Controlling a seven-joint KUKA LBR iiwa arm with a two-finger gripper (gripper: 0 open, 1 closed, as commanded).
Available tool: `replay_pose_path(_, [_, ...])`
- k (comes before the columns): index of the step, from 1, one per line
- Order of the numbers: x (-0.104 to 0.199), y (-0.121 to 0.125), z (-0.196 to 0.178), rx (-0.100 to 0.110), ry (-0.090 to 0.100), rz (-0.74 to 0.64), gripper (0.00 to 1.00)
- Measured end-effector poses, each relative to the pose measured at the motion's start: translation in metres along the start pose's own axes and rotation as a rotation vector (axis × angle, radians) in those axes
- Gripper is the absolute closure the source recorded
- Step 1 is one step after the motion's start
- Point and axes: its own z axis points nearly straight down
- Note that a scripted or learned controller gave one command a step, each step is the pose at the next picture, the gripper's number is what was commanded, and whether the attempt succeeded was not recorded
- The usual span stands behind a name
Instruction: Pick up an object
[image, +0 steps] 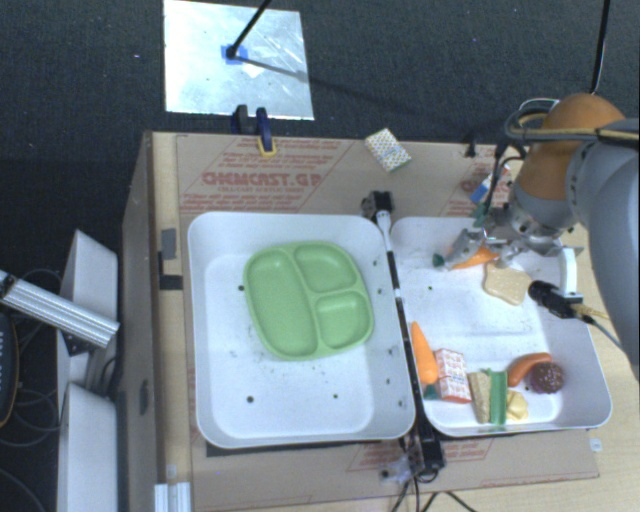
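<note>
Orange and slim, a carrot-like piece (473, 260) lies near the far edge of the right bin (590, 400), right at the gripper (478, 243); whether it is clamped or merely touched I cannot tell. To do this well, I judge the grip should settle squarely across the piece, clear of the pale bread slice (506, 286) beside it, before any lift

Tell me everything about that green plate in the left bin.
The green plate is a pale green tray with rounded corners, plastic by its look, split into three sections: one long and two smaller. It lies flat, turned slightly, near the middle of the left white bin, resting on the bin's floor with nothing on it.
</note>
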Motion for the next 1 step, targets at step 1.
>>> replay_pose_path(1, [-0.0012, -0.0029, -0.0083, 0.013, 0.0, -0.002, 1.0])
